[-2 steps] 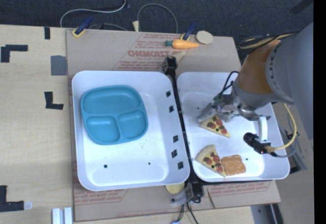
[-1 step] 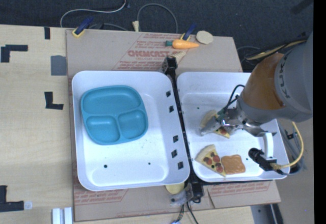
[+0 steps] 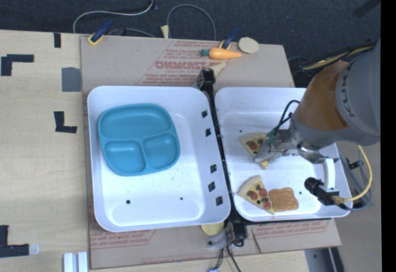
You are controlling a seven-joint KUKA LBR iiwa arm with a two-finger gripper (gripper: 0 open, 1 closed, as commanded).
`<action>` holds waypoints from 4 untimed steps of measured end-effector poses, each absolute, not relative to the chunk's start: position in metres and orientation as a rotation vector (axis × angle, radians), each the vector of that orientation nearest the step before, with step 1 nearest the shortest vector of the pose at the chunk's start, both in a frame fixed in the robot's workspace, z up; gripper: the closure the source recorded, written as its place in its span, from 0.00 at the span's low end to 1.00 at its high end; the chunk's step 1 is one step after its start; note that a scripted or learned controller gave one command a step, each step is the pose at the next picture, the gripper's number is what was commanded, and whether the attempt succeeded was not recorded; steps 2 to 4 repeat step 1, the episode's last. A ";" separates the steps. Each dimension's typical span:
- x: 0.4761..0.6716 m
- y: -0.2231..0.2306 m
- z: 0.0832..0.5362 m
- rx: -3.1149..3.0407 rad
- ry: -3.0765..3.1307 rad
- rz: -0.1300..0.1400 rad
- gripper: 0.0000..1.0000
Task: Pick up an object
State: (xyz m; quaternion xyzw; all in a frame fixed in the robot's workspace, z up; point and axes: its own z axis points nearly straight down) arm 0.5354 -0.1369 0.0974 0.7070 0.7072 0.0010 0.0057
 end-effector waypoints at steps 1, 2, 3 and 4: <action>0.540 -0.058 0.190 2.208 2.230 0.010 1.00; 0.540 -0.058 0.190 2.208 2.230 0.010 1.00; 0.540 -0.058 0.190 2.208 2.230 0.010 1.00; 0.540 -0.058 0.190 2.208 2.230 0.010 1.00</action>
